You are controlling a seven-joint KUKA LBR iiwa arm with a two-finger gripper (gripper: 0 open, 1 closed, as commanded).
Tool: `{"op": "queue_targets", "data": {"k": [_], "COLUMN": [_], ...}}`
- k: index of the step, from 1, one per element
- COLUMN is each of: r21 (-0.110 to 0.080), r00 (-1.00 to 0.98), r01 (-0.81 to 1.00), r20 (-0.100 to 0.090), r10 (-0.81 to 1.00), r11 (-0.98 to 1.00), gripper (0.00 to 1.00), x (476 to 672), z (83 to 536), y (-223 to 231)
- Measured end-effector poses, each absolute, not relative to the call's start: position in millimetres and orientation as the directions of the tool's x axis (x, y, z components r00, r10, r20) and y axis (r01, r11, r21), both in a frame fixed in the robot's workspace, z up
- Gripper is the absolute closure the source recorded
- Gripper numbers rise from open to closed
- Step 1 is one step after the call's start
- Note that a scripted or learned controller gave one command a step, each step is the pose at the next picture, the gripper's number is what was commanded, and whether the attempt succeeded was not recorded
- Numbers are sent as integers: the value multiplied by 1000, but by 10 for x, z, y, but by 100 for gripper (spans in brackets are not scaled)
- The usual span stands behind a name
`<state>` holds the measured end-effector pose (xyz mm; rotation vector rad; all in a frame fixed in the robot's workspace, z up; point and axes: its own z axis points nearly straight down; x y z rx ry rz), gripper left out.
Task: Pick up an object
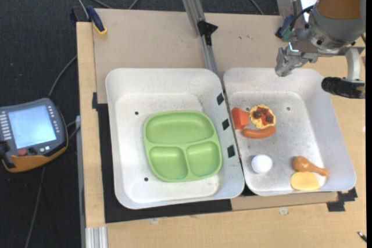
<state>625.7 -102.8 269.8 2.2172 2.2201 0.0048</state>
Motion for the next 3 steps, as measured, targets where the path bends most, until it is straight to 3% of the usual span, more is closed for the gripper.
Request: {"op": "queue_targets", "data": {"k": [2,3], "r21": [-4,-5], "r00": [-6,-7], "r01": [1000,1000], "r20": [3,2], "r10": [1000,1000], "r11": [6,7], "gripper": [100,100], "x": [6241,6122], "z": [2431,2242], "y": [-5,568]}}
